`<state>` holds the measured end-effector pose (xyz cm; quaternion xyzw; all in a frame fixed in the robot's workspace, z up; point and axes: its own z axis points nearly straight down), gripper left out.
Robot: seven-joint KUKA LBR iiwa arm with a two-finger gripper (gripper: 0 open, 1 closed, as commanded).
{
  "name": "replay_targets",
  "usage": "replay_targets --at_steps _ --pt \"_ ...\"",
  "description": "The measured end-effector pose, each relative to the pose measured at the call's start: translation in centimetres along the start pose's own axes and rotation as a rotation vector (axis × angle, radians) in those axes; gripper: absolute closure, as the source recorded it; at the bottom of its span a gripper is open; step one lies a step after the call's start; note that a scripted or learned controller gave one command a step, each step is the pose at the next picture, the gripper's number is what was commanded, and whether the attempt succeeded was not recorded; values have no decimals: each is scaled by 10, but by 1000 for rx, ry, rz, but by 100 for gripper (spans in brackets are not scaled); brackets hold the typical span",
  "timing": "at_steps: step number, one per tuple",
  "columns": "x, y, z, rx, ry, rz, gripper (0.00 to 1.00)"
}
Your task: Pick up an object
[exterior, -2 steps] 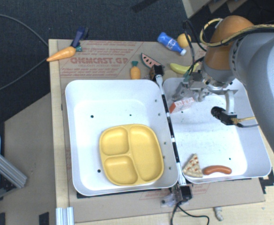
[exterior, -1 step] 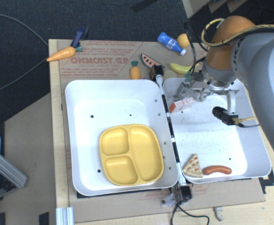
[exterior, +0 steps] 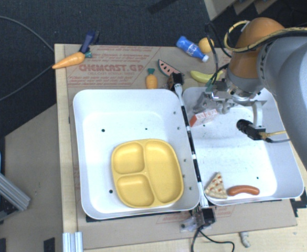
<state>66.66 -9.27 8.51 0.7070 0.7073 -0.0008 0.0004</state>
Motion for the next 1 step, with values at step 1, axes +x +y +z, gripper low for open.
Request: replay_targets --at_steps 1 --pt "-2 0 0 0 0 1 0"
